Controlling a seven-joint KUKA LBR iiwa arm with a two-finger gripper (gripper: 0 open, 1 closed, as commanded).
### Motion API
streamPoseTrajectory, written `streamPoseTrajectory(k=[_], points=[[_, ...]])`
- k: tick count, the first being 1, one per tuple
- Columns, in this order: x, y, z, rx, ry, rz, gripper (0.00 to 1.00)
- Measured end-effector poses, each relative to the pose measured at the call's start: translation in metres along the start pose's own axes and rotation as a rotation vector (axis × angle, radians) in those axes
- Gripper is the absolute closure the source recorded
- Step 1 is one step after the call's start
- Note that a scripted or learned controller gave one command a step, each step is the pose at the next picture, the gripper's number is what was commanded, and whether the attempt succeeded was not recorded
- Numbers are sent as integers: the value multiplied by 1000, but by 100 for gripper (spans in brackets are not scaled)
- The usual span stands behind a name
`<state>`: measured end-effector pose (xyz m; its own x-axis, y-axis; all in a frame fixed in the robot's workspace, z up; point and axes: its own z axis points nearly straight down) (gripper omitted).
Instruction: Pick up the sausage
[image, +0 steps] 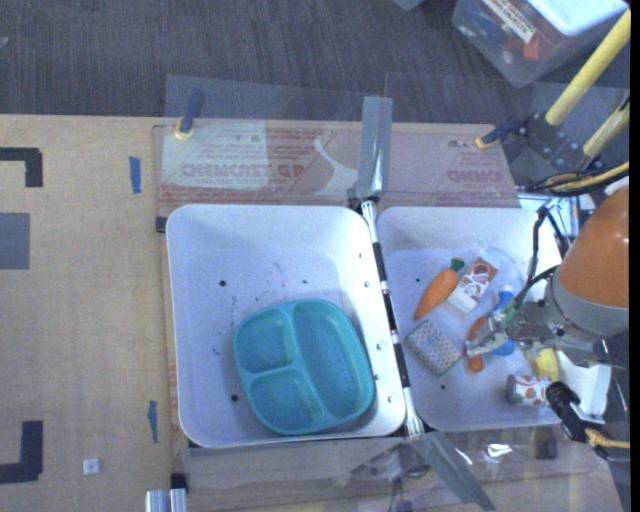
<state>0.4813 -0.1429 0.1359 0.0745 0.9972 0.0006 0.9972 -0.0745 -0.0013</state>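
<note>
The sausage is a short orange-red piece lying near the middle of the right bin. My gripper reaches in from the right and sits low, right over the sausage's middle. Its metal tip covers part of the sausage, so only the two ends stick out above and below it. Whether the sausage is held cannot be made out from this angle.
The right bin also holds a carrot, a small white carton, a grey patterned pad, a small can and a yellow piece. A teal divided plate lies in the left bin.
</note>
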Motion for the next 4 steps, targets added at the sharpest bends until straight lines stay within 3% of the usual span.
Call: streamPoseTrajectory(k=[1,2,3,4], points=[[22,21,43,-9,-2,-313,0],[20,27,26,-34,-10,-310,100],[19,28,16,-37,-12,-308,100],[82,57,-62,-3,-1,-342,100]])
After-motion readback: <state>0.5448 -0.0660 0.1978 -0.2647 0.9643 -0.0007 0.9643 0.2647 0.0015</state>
